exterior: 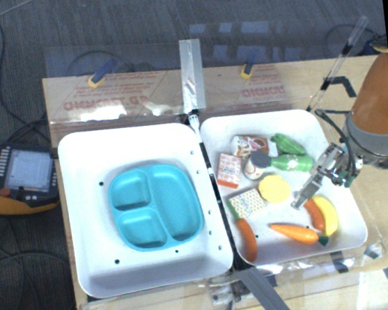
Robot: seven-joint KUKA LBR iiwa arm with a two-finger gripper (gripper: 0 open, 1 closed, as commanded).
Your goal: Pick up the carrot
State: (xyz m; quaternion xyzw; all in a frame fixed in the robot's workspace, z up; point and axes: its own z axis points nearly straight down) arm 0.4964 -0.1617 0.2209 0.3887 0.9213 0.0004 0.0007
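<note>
Sitting in the left bin (80, 200) is a blue tray (154, 205) with three compartments. Next comes the right bin (323, 124), crowded with toy food: a reddish sausage (248, 239) stands near its left wall, with a checked cracker (247, 202) above it and small printed packets (240, 156) toward the back. A yellow disc (275, 188) lies near the middle, with green items (288, 153) behind it. The carrot (295, 232) lies along the front of this bin, its green tip touching the banana (325, 214) on its right. The gripper (303, 197) hangs just above the carrot and beside the banana, clasping nothing; how wide its tip stands cannot be told. The arm (371, 115) reaches in from the right.
</note>
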